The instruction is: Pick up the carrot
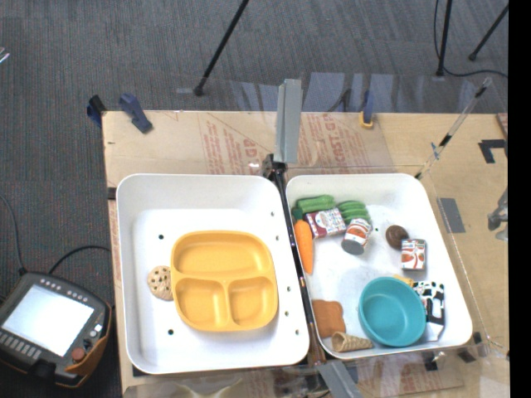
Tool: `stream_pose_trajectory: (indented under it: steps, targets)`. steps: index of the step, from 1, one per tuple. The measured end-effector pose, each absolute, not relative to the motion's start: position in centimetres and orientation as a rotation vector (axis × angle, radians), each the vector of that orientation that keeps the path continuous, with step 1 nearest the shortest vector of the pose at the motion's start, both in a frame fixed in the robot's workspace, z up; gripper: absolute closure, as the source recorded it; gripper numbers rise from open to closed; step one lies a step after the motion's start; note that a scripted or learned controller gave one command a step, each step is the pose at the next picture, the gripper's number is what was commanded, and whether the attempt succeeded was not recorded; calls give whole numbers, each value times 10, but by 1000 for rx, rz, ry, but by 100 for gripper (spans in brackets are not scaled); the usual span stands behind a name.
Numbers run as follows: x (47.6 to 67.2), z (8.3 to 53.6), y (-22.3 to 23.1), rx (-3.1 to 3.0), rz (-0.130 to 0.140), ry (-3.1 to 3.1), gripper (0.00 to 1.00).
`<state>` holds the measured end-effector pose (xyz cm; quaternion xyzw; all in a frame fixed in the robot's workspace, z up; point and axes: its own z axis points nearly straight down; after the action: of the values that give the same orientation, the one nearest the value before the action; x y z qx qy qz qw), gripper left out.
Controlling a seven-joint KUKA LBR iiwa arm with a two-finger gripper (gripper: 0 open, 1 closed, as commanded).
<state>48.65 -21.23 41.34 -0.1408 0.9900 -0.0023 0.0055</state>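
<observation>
The carrot (304, 246) lies in the right bin (415, 191), tight against its left wall, just under the green veggies (316, 204). It looks like a light, hard, smooth toy, so we think it could slip. We should pinch it across its fat middle.

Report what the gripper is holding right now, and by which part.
Nothing is seen held. The orange carrot lies untouched along the left wall of the right white bin, beside the small red-labelled packet, with no fingers on it.
</observation>
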Motion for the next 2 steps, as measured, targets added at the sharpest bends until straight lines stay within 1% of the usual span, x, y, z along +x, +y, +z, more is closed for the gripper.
stream_pose_trajectory:
  steps: [1,2]
  targets:
    - [484,400,-211,-691,2,3062,100]
    - [487,407,-211,-1134,2,2926,100]
